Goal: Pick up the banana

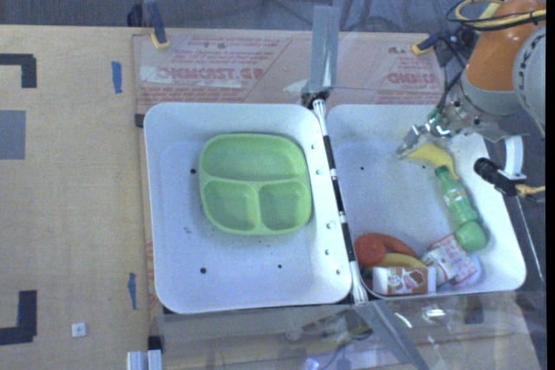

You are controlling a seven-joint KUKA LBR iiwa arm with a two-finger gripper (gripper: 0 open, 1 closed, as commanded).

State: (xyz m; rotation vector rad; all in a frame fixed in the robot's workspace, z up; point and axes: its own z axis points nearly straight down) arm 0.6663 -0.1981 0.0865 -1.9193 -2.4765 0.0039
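On the left stands the left bin [165, 212], and in its middle lies a green divided plate [256, 184], flat and far from the work. The wall between the two bins [334, 186] runs down the centre of the view.

In the right bin [373, 143] the upper left floor is bare, which gives some room for moving on that side. The gripper [422, 137] hangs over the upper middle of this bin, and the arm [503, 56] comes in from the right. A yellow piece, which I judge to be the banana [431, 155], lies directly under and just below the fingertips, touching or almost touching them. Its long axis seems to go from upper left to lower right, but much of it is hidden by the gripper. I cannot tell if the fingers are spread or closed, nor if the banana is between them.

Just beside the banana, to the lower right, lies a green bottle [457, 208], its neck end near the fruit (this is the tight side). At the bottom edge of the bin are a red fruit [375, 248], a small carton [401, 280] and another yellow piece [401, 259], well apart from the gripper.

I judge that the coming move depends on turning the fingers across the long axis of the banana and keeping clear of the bottle.
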